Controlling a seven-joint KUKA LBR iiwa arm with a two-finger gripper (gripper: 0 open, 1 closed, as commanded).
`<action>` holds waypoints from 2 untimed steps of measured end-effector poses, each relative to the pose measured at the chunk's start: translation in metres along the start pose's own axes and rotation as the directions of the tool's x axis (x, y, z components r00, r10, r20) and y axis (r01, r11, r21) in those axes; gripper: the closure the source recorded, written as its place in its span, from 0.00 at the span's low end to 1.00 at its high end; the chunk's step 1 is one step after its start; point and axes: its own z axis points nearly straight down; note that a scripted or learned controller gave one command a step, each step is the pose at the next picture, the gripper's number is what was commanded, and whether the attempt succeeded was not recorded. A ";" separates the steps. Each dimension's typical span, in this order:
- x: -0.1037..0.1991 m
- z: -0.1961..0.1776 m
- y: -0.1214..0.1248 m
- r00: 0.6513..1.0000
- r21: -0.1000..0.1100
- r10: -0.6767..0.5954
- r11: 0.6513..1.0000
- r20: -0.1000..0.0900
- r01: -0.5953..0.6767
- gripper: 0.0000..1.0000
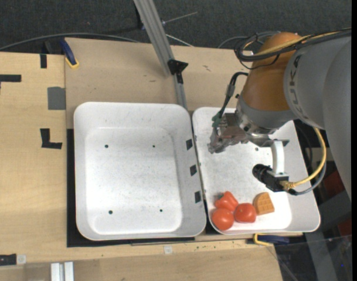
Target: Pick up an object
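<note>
Three red, tomato-like pieces (232, 209) lie bunched at the near edge of the right bin (237, 168). A tan, bread-like piece (264, 204) rests just to their right. My gripper (216, 145) hangs over the upper left part of that bin, well above the cluster in the view. I see nothing between its tips, and the wrist hides most of it.
The left bin (134, 168) sits beside the right one, sharing a rim with black clips. A grey metal post (157, 34) slants down toward the top of that rim. The arm's bulk (284, 86) covers the right bin's far right part.
</note>
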 end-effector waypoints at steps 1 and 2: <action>0.054 -0.010 0.019 1.000 0.000 0.000 1.000 0.000 0.000 1.00; 0.100 -0.017 0.035 1.000 0.000 0.001 1.000 0.000 -0.001 1.00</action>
